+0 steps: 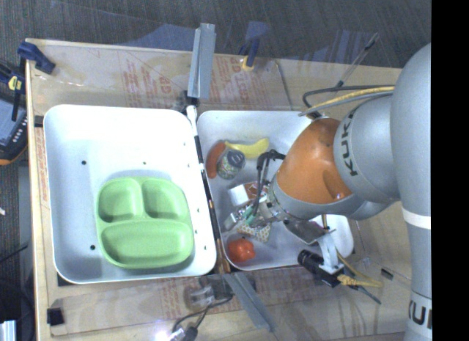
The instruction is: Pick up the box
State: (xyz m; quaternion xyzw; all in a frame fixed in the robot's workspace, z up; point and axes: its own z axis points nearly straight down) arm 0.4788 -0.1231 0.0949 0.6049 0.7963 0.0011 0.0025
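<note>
Box [239, 193] sits in rt white bin [282, 117] on wood bench [110, 68]; pincer [253, 211] state unclear.

Open floor surrounds the green tray [145, 224] in the left bin [66, 123]; the right bin [220, 123] is crowded.

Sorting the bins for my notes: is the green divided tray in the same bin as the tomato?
No, the green tray lies in the left bin; the tomato is in the right bin.

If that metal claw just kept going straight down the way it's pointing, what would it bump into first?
Most likely the small white box and the clutter beside it in the right white bin. The gripper hangs right over them, though depth is hard to judge from above.
</note>
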